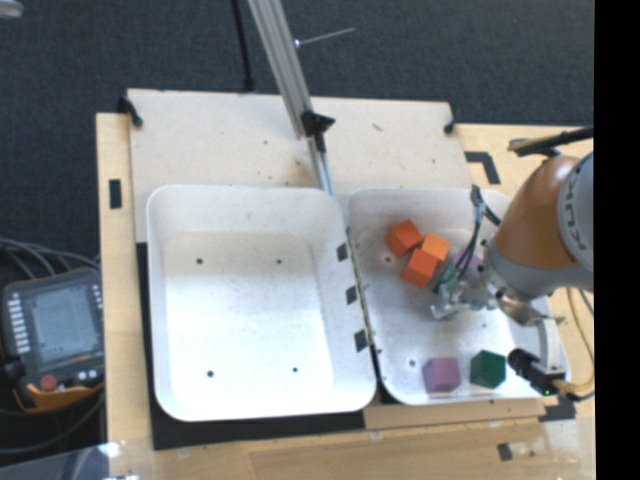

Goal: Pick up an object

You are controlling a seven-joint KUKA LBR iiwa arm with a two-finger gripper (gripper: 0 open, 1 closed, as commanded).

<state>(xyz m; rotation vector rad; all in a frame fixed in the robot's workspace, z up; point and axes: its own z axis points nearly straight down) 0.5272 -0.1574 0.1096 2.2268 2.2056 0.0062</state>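
Orange catches the eye first: two orange blocks sit in the right bin (pixel 400 393), one orange block (pixel 404 238) toward the far side and a second orange block (pixel 427 260) just beside it, the pair touching or nearly so. Right next to that second block, on its near-right side, the claw (pixel 447 298) is down low inside the bin, with the grey arm (pixel 545 233) and its orange band reaching in from the right. From where I stand I cannot tell whether the claw is apart or together; the metal tip is a blur of cables and grey parts, and no block shows between its ends. A bit of pale purple shows right behind the claw, but what it belongs to is unclear.

Nearer the front rim of the same bin, a purple block (pixel 441 374) and a green block (pixel 488 369) rest side by side, close but apart, and well clear of the claw. The left bin (pixel 160 268) sits alongside on the tabletop (pixel 115 298), the two rims meeting in the middle. A slanted metal pole (pixel 285 63) rises from the far side of the tabletop, and a handheld control pendant (pixel 55 328) lies off to the left on the dark floor.
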